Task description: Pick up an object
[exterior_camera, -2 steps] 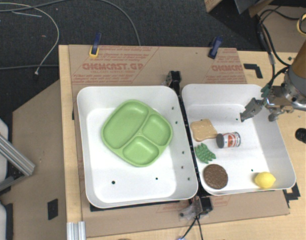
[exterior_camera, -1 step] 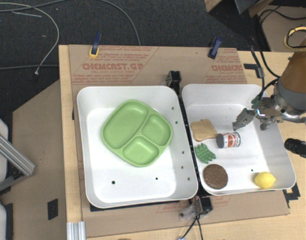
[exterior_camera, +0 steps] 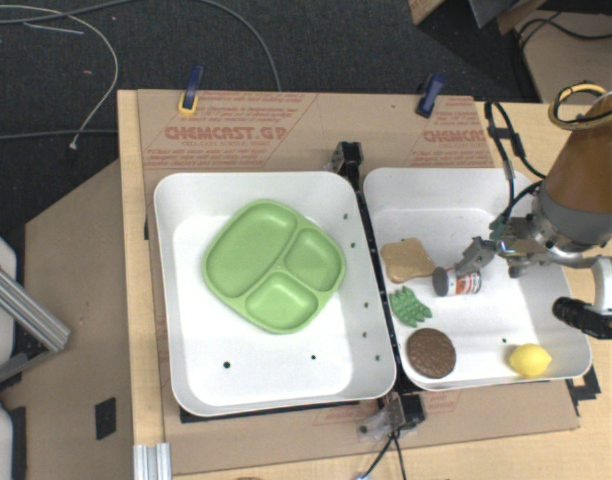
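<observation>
Dark carpet with loose cables surrounds the cardboard-covered bench (exterior_camera: 286,118). The left bin (exterior_camera: 186,358) carries a green divided plate (exterior_camera: 274,265). In the right bin (exterior_camera: 426,193) lie a tan toast slice (exterior_camera: 406,259), green leafy piece (exterior_camera: 410,308), brown round cookie (exterior_camera: 430,352), a small can (exterior_camera: 458,284) and a lemon (exterior_camera: 529,360). The gripper (exterior_camera: 473,261) hangs just above the can; how wide it stands is hard to make out. The arm is cut off at the right edge.

Materials and finishes around my gripper (exterior_camera: 473,258)

My fingers look like dull grey metal. Touching them, a small can (exterior_camera: 456,284) with a glossy printed label; beyond it, a matt green plastic divided plate (exterior_camera: 274,265) in a smooth white plastic bin (exterior_camera: 176,298); near me, a smooth yellow lemon (exterior_camera: 529,360); beneath, brown corrugated cardboard (exterior_camera: 306,128).
</observation>
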Motion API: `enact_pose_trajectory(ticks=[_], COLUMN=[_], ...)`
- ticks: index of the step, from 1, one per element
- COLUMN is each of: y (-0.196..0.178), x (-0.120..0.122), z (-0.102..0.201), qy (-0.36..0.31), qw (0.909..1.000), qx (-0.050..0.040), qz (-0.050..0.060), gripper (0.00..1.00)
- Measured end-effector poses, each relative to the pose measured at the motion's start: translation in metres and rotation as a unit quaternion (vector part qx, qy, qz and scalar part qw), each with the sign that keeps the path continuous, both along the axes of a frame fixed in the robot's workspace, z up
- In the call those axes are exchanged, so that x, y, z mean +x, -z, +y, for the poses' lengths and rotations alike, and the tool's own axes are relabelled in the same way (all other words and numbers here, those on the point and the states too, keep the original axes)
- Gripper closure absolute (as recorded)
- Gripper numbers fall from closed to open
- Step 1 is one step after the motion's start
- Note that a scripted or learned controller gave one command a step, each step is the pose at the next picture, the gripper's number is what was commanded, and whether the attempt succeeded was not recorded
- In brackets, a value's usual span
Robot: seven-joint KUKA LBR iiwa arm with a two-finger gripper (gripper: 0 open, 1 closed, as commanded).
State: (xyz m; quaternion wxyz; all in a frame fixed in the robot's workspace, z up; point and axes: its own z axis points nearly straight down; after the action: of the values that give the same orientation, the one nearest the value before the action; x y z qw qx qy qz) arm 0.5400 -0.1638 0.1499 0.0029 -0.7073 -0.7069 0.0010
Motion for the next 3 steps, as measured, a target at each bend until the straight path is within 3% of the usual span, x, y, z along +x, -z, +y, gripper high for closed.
enact_pose_trajectory(ticks=[1, 2, 3], y=[0.039, 0.022, -0.028], x=[0.011, 0.015, 0.026], z=[-0.003, -0.005, -0.006], qy=[-0.001, 0.0, -0.001], qw=[1.0, 0.9999, 1.0], qx=[0.0009, -0.0031, -0.0022], qz=[-0.007, -0.014, -0.005], gripper=[0.0, 1.0, 1.0])
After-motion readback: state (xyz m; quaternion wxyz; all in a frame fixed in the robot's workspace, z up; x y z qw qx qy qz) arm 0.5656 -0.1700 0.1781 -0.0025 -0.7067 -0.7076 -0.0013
